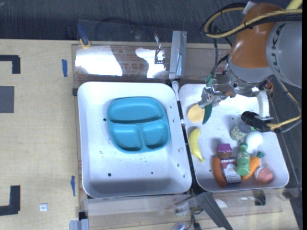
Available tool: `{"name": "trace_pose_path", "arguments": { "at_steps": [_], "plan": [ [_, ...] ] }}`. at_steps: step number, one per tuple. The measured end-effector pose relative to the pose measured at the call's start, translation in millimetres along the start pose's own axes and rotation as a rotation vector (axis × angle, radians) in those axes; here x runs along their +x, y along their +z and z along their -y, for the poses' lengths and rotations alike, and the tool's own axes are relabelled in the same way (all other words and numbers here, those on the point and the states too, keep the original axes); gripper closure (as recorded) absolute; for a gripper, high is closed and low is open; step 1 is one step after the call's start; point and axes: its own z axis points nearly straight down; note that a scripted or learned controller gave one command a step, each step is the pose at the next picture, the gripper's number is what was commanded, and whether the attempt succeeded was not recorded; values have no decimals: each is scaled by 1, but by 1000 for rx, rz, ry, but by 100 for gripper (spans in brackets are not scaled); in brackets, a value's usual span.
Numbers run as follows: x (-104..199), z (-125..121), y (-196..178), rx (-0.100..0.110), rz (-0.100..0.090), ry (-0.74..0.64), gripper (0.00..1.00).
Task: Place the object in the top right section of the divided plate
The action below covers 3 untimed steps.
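A blue divided plate [138, 123] lies in the left white bin [96, 171], one long section at the back and two smaller ones at the front. My gripper [206, 107] hangs over the upper left corner of the right bin [278, 176], close to the wall between the bins. A small round yellow object [194, 113] sits right against the gripper's left side. The view does not show whether that object is held or only touched. The plate's sections hold nothing.
A yellow banana [195, 143] lies along the right bin's left wall. Several toys crowd its lower right: a purple piece [224, 150], a green bottle [243, 161], an orange-red can [225, 172], a white ball [254, 139] and a tin [238, 131].
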Motion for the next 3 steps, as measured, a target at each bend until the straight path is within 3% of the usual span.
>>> {"name": "trace_pose_path", "arguments": {
  "at_steps": [1, 2, 3],
  "plan": [
    [45, 21, 33, 6, -1, -134, 100],
    [74, 12, 47, -11, 22, -297, 100],
    [122, 54, 31, 1, -2, -833, 100]
  ]
}}
